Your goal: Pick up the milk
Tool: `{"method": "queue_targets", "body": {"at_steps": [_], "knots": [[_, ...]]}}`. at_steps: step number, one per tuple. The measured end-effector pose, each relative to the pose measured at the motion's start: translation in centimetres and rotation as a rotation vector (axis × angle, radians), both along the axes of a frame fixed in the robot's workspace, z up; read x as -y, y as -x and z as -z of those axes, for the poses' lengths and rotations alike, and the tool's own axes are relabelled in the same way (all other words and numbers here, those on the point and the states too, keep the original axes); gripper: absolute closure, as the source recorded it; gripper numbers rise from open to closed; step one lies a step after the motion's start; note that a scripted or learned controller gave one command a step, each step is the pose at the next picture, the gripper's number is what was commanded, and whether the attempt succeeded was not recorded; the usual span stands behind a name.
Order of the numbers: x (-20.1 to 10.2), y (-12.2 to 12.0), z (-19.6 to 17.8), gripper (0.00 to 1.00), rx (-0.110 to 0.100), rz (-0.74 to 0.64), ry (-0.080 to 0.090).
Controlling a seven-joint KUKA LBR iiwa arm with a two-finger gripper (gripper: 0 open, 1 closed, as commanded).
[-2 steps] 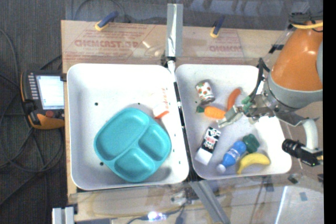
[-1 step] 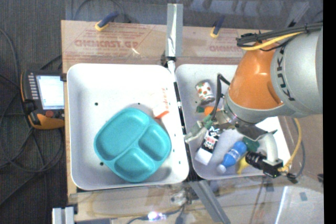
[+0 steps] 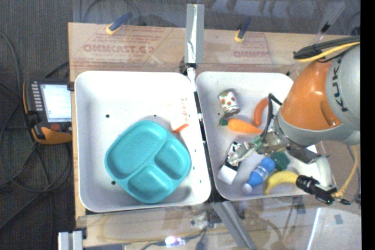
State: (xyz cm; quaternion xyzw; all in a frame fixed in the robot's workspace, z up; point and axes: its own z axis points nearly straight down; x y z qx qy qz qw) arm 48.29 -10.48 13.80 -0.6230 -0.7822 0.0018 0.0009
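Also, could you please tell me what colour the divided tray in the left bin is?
Turquoise; the divided tray shows best in the camera view.

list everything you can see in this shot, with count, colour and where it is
bins: 2, white, side by side on the bench
divided plate: 1, teal, left bin, toward its near right
milk carton: 1, white with dark print, right bin, near its left wall
bottle: 1, blue with white cap, right bin, near edge
banana: 1, yellow, right bin, beside the bottle
carrot: 1, orange, right bin, middle
can: 1, white with red pattern, right bin, far side
pendant: 1, orange and black, left of the bench
arm: 1, grey with orange band, over the right bin
gripper: 1, dark, beside the milk carton
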Motion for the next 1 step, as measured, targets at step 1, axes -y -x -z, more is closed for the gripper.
{"method": "queue_targets", "body": {"at_steps": [1], "knots": [[0.09,-1.09,2.99,0.0,0.029,-0.05,-0.012]]}}
